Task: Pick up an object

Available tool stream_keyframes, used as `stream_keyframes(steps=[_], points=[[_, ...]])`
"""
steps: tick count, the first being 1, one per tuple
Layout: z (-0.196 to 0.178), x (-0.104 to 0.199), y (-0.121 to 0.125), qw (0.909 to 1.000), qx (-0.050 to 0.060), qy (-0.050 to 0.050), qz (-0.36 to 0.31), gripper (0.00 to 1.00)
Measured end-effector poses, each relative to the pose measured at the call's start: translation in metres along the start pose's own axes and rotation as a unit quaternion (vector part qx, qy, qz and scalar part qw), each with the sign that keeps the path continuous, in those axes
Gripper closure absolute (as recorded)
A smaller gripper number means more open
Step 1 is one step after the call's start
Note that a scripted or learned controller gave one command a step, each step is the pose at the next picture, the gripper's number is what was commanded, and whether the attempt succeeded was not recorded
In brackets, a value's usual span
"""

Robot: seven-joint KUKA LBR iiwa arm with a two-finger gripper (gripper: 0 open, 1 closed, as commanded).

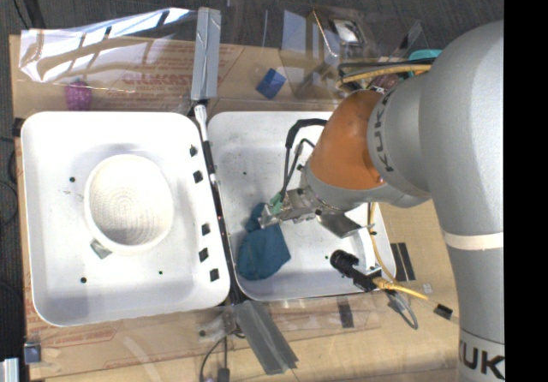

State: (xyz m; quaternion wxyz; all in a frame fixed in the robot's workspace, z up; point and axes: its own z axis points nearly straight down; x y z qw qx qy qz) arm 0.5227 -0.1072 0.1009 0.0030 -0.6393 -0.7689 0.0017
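Arm reaches into right bin [257, 136], gripper [272, 211] low, just at top edge of blue cloth [261, 252] lying near bin's front-left corner. Finger state can't tell, hidden under wrist. White dome-shaped object [128, 200] sits in left bin [51, 286].

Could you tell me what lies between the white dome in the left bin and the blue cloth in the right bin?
The bins' adjoining walls, carrying small black clips, separate the dome from the cloth.

blue cloth [262, 252] | crumpled | right bin [257, 136], front-left corner
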Motion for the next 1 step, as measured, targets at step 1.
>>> stream_keyframes(steps=[1], points=[[-0.0918,0.0116,0.0836,1.0000,-0.002,-0.001,0.008,1.00]])
